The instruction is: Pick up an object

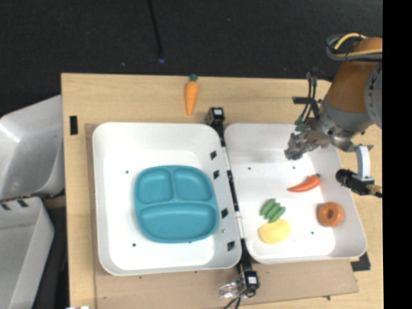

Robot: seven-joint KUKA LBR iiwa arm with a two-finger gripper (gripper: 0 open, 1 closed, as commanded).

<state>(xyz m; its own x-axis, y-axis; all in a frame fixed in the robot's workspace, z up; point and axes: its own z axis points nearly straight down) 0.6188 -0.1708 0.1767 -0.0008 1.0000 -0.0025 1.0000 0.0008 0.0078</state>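
The robot arm's pincer (295, 148) hangs over the far part of the right bin (257, 140); whether it is spread or pressed together cannot be told at this angle. Just beyond it in the same bin lie a red chili pepper (304, 184), a green vegetable (272, 209), a yellow fruit (274, 232) and a brown doughnut (330, 214). The left bin (116, 147) carries a blue divided plate (176, 203). A toy carrot (191, 94) rests on the pale wooden worktop (129, 95), against dark surroundings. The arm is cut off at the right.
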